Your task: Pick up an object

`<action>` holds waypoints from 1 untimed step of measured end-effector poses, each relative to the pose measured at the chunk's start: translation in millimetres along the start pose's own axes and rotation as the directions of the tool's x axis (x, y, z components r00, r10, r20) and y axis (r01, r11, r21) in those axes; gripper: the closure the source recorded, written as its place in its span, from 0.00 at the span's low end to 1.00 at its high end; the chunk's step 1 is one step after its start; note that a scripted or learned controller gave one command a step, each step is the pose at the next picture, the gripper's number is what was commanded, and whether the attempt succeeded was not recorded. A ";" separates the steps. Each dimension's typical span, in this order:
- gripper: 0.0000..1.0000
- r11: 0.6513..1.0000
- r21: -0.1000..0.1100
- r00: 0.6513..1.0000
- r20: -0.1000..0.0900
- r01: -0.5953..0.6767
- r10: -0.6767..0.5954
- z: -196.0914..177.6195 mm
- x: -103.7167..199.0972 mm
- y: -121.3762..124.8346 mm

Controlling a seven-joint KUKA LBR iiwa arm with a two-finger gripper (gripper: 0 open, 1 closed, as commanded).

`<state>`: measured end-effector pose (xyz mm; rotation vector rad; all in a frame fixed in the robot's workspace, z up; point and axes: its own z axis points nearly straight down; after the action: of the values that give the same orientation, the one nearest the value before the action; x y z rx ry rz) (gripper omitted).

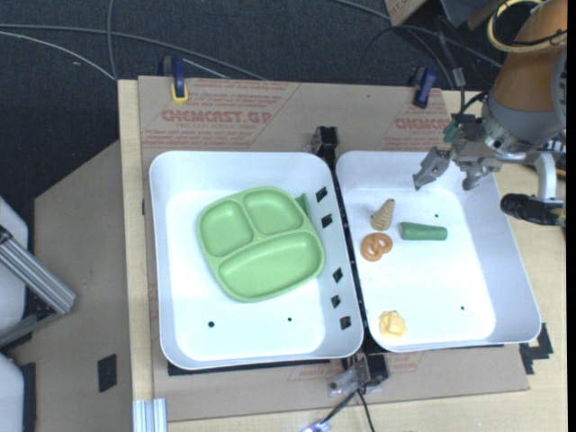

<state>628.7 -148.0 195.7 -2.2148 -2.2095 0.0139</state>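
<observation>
So the gripper (447,176) is hanging over the top right corner of the right bin (504,268), and we can see its two fingers spread apart with nothing between them, one fingertip (421,180) pointing down-left and the other sitting further right. It's well above the stuff in the bin, not touching any of it. Going from the left side now: the left bin (180,313) has a green divided plate (260,242) lying flat in it, three compartments, turned a bit askew, sitting more or less in the middle. Along the seam between the two bins we see a row of small black clips (328,221). Then in the right bin, the things to pick from are all bunched toward its left half: a small tan cone (384,212) lying on its side, an orange pretzel (376,246) just below it, and a green pickle-looking piece (423,232) just to the right of those two, lying flat. Down near the bottom left corner of that bin there's a little yellow lump (391,324), well apart from the others; we can't tell what it is. The closest thing to the gripper is the green piece, but there's still a clear gap.
</observation>
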 end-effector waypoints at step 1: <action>0.00 1.000 -0.015 1.000 0.003 0.003 -0.003 -8.9 0.3 3.1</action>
<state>631.9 -147.7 204.6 -2.2205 -2.2214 0.0001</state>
